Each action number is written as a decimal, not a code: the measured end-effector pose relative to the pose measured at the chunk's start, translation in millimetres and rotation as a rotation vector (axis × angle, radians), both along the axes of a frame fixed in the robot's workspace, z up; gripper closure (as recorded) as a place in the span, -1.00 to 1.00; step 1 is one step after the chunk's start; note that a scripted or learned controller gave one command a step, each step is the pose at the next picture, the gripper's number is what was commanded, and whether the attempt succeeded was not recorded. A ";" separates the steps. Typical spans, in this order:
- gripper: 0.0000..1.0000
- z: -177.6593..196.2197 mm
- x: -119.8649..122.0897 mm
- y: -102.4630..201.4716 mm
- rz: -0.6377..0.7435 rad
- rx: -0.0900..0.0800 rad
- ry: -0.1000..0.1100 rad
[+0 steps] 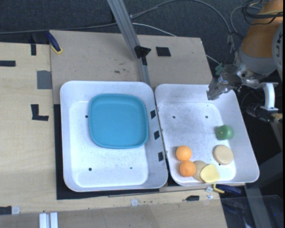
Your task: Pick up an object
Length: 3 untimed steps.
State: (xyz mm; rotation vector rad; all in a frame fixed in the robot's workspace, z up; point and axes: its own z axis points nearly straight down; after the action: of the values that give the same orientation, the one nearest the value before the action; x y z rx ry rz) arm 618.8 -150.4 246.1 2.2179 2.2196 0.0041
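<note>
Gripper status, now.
Gripper: above the top right corner of the right bin, nothing seen in it; open or closed cannot be told.

smooth blue plastic plate (118, 120), matt wooden bench (19, 141)

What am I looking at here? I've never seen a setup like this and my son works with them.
One camera looks down at a slant on a bench. The grey and orange machine at the right is a robot arm; its gripper hangs over the right bin's far edge, holding nothing. That bin contains a green ball, two orange balls, a beige piece and a yellow piece. The left bin holds a blue plate.
</note>
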 end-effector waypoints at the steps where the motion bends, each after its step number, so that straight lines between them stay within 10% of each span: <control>1: 1.00 -9.9 11.8 43.1 0.003 0.002 0.005; 3: 1.00 -27.9 38.1 154.1 0.004 0.001 0.006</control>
State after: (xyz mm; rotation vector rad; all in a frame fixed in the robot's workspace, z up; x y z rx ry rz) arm 656.8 3.7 218.2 2.2174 2.2273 -0.0006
